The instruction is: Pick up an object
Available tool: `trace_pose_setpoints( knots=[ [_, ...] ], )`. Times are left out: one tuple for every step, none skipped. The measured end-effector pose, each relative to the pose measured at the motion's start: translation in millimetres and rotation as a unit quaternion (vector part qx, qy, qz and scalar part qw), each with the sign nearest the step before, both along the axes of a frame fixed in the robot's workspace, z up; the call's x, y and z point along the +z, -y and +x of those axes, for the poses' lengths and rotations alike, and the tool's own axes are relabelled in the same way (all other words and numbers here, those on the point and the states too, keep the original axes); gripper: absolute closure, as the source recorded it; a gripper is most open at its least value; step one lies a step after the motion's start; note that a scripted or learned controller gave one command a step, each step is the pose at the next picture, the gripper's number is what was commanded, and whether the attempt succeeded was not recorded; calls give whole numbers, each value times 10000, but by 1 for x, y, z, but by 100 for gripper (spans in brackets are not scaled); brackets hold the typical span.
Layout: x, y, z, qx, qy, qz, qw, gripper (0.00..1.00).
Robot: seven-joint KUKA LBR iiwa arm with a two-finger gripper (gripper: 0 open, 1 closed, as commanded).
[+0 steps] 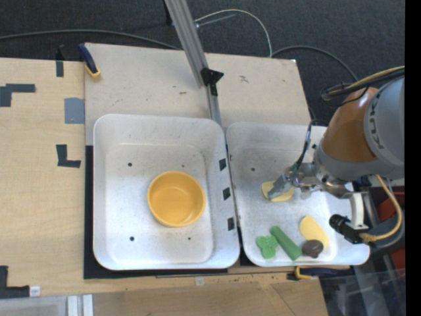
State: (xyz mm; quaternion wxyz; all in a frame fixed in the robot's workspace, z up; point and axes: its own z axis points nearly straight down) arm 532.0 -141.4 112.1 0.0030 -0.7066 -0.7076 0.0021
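Observation:
The right bin (256,143) holds several small objects. A pale yellow piece (271,191) lies near its middle, and my gripper (287,183) is down right at it, covering its right side. Whether the piece is gripped is hidden by the wrist. Nearer the front lie a green toy (276,242), a yellow oblong object (312,228) and a small brown object (312,247). In the left bin (118,143) a yellow bowl (175,198) sits upright, a little below centre.
A slanted metal pole (191,35) comes down to the ridge between the bins. The arm's grey and orange body (358,137) hangs over the right bin's far right side. Cables (378,232) run by its right rim. A blue and yellow clamp (89,60) sits at the back left.

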Motion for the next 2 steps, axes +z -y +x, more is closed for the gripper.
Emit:
trace_pose_setpoints(
  knots=[
    [-23,0,0,0,30,-11,10000,0],
    [-13,-1,0,4,24,-4,10000,100]
  ],
)
